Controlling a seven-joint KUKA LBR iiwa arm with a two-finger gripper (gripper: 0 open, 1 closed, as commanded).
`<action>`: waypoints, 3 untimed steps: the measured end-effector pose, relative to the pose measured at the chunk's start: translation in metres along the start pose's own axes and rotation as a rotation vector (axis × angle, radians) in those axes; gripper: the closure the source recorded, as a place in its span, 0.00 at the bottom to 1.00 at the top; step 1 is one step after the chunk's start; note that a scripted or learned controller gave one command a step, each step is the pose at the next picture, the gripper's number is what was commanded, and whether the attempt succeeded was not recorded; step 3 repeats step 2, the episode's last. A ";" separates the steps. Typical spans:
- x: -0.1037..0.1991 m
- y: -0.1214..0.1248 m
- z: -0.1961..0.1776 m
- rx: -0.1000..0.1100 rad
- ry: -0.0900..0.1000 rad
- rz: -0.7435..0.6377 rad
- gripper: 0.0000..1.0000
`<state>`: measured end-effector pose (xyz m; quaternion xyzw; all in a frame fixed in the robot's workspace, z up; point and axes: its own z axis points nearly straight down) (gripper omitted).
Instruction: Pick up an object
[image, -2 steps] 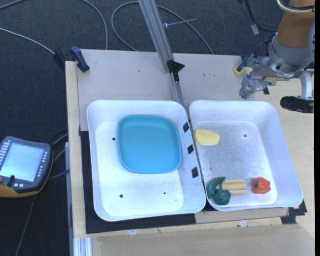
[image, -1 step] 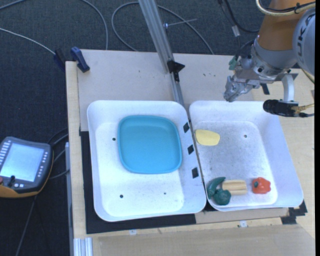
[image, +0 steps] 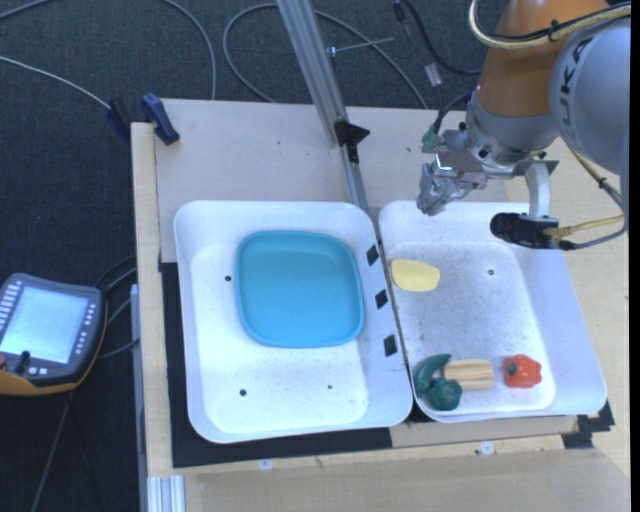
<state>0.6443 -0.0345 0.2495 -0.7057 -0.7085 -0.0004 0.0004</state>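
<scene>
**Ana:** Two shallow white plastic bins side by side on the pale wooden desk (image: 250, 150), and off to the far left, down on the dark floor, a grey handheld control pendant (image: 45, 330) with its lit screen. What's in the left bin (image: 200, 240)?

**Ben:** One thing, Ana: a light blue square plastic plate (image: 300, 288), lying flat in the middle and a little toward the far wall. A blue clamp (image: 160, 117) sits at the desk's far left corner, and a slanted silver metal pole (image: 320, 75) comes down just behind the gap between the bins.

**Ana:** And the right bin (image: 570, 330)?

**Ben:** Four candidates for the pick. A pale yellow rounded toy piece (image: 415, 275) lies near the left wall, well apart from the rest. Along the near wall: a dark green leafy toy vegetable (image: 438, 382), touching a tan wooden cylinder (image: 470, 374) lying on its side, then a small red toy pepper (image: 521, 371) just beside that.

**Ana:** The arm?

**Ben:** Grey arm with the orange band (image: 540, 60) reaching in from the right, and the hand (image: 437, 195) hangs over the far left corner of the right bin, above and behind the yellow piece. Nothing sits between its fingers; whether they are apart or together, I cannot tell from this angle.
</scene>
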 end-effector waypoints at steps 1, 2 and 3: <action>0.052 -0.014 -0.004 -0.001 0.000 -0.001 1.00; 0.105 -0.040 -0.008 -0.001 0.001 -0.001 1.00; 0.105 -0.040 -0.008 -0.001 0.001 -0.001 1.00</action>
